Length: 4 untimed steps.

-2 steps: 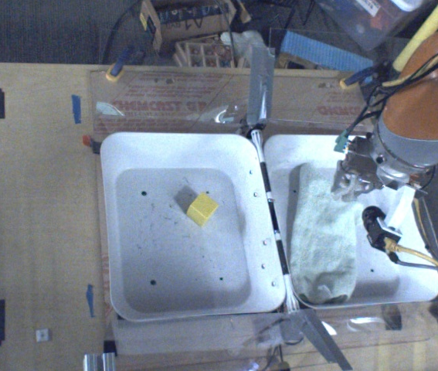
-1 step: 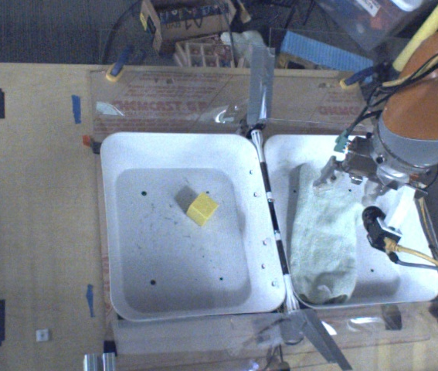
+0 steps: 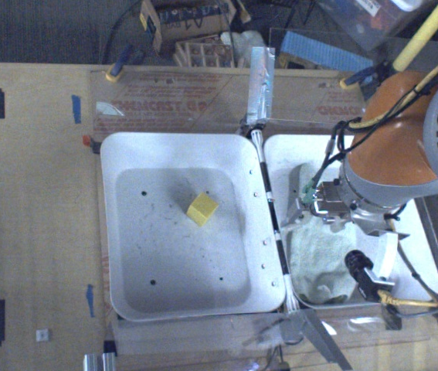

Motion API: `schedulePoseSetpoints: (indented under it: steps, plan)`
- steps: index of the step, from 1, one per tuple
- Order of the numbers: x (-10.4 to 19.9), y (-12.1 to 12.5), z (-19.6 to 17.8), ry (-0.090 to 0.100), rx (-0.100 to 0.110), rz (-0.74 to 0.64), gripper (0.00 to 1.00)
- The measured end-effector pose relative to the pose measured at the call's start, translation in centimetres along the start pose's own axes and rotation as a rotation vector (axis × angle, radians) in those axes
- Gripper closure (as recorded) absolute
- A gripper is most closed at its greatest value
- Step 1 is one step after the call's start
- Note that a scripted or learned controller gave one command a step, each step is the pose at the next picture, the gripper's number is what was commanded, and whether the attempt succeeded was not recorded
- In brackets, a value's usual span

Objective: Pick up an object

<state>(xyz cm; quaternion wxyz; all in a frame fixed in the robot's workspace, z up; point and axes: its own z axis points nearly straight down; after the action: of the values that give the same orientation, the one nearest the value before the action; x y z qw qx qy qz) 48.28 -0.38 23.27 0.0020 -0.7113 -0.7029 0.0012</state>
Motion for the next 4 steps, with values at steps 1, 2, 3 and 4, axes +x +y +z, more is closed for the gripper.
schedulePoseSetpoints:
  steps: [1,2,3,4]
  plan:
    - [-0.2,0.1,-1.0,-0.001,-0.003,0.004,1.00]
    - [2.7,-0.2,-6.5,-0.002,-0.006,-0.052,1.00]
    - [1.0,-0.4,4.9,-0.001,-0.003,0.081,1.00]
    - [1.6,0.3,-19.8,-0.002,-0.004,0.295,1.00]
